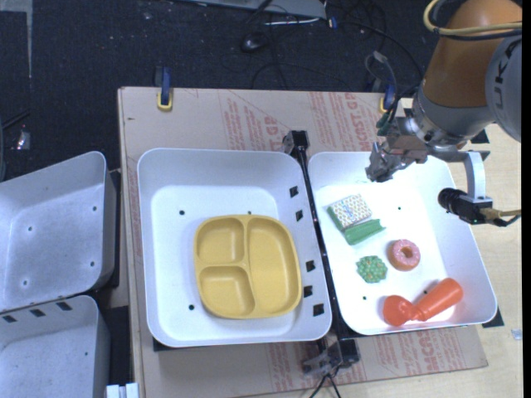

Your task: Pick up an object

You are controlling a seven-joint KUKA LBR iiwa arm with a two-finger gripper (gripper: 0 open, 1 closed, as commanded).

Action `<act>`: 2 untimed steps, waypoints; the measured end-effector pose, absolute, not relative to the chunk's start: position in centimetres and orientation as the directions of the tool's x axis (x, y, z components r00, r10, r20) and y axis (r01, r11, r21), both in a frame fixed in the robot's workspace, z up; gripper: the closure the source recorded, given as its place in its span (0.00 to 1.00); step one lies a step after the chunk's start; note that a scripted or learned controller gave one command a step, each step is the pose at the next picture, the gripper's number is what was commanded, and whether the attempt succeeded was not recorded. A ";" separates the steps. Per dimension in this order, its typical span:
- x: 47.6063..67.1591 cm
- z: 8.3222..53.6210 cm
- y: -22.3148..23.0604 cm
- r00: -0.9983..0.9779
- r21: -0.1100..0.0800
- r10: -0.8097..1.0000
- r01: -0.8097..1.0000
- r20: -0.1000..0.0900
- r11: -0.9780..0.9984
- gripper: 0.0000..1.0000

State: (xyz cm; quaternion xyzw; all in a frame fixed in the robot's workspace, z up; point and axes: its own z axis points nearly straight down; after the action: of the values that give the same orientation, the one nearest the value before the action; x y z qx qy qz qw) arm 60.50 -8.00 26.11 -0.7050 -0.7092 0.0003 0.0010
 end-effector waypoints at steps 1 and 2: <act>59.7 24.5 -3.1 -0.004 -0.001 1.000 1.000 0.000 0.004 1.00; 58.4 25.1 2.0 -0.007 -0.002 1.000 1.000 0.001 0.007 1.00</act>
State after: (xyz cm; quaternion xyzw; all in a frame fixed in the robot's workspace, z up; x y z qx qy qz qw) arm 58.37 2.00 25.15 -0.7047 -0.7095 0.0002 0.0009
